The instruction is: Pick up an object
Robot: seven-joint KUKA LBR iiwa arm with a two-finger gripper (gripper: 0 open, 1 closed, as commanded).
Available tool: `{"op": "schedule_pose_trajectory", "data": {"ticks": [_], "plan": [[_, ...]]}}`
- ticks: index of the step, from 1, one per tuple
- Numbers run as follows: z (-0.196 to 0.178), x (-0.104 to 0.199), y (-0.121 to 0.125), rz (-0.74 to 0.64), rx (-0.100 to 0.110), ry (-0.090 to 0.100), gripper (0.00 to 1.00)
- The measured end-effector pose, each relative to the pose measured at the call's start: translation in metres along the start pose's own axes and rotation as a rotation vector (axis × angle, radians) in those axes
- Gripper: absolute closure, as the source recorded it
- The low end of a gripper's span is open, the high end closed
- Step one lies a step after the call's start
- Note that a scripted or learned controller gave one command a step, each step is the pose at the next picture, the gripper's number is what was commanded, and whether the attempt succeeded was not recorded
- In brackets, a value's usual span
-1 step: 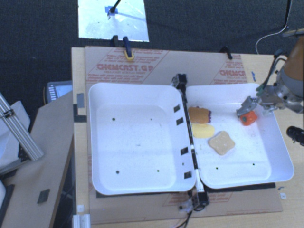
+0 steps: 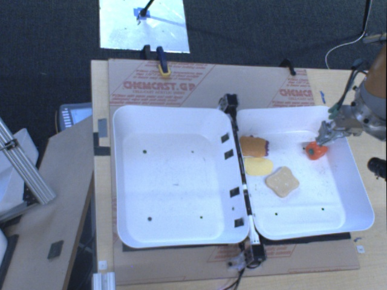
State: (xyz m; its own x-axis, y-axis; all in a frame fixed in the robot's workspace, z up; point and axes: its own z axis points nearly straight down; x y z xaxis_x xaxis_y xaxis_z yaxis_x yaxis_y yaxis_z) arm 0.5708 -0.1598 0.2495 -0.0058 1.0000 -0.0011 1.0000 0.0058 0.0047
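Observation:
In the right bin (image 2: 338,222) lie a small red-orange toy (image 2: 314,151), a brown and orange burger-like toy (image 2: 254,145), a flat yellow piece (image 2: 259,166) and a tan bread-slice toy (image 2: 282,182). My gripper (image 2: 325,135) reaches in from the right and sits right at the upper edge of the red-orange toy, low over the bin floor. I cannot tell whether it touches or grips the toy. The other three toys lie together by the bin's left wall, well left of the gripper.
The left bin (image 2: 127,162) stands beside the right one, joined along a black-clipped divider (image 2: 237,168). Both rest on a cardboard sheet (image 2: 181,83) on the bench. A cable (image 2: 341,47) loops above the arm at the right.

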Motion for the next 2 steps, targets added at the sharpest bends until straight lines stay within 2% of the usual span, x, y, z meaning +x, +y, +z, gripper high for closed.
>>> {"op": "schedule_pose_trajectory", "data": {"ticks": [1,2], "plan": [[-0.126,0.087,-0.050,-0.007,-0.008,0.003,1.00],[-0.244,0.122,-0.052,-0.003,-0.014,0.001,1.00]]}}
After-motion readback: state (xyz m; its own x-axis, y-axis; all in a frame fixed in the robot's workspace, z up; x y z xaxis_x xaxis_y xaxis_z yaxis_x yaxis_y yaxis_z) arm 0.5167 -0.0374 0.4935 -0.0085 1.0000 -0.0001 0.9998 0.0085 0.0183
